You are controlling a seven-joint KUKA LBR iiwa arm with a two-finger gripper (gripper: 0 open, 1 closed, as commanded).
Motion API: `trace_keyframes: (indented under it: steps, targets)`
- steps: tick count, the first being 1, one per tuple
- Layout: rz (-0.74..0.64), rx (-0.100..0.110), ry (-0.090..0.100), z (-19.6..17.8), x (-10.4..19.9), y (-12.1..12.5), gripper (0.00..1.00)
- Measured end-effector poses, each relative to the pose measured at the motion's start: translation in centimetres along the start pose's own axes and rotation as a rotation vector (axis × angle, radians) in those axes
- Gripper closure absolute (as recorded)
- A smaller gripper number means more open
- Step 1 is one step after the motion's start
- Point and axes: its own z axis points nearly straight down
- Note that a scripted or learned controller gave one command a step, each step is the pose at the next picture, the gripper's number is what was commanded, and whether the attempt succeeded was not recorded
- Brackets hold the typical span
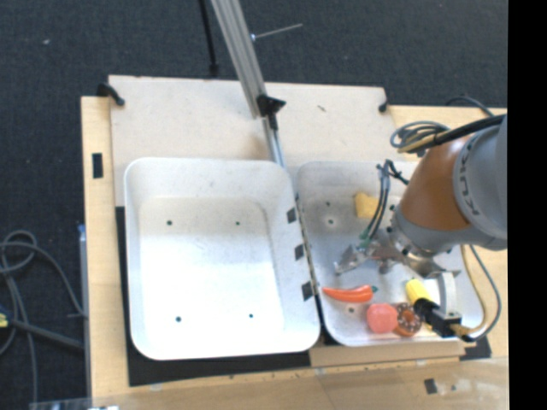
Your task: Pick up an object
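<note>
The arm [449, 190] reaches in from the right and hangs over the right bin [320, 186], its orange band above the wrist plain to see. The claw [359, 259] sits low inside that bin, near its middle; whether it is spread or pressed together I cannot tell, as the metal parts blur together. Nothing shows between its tips. Just below it lies an orange-red carrot-like piece [348, 295], apart from the claw. Near the bin's front edge rest a pink round object [381, 317] and, beside it, a yellow piece [416, 291]. A pale yellow item [366, 204] lies toward the back. The left bin [137, 229] stands alongside on the table [171, 109].
</note>
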Motion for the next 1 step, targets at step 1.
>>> trace_keyframes:
  steps: [1]
  targets:
    - [0.009, -0.005, 0.000, -1.16, -0.09, 0.13, 1.00]
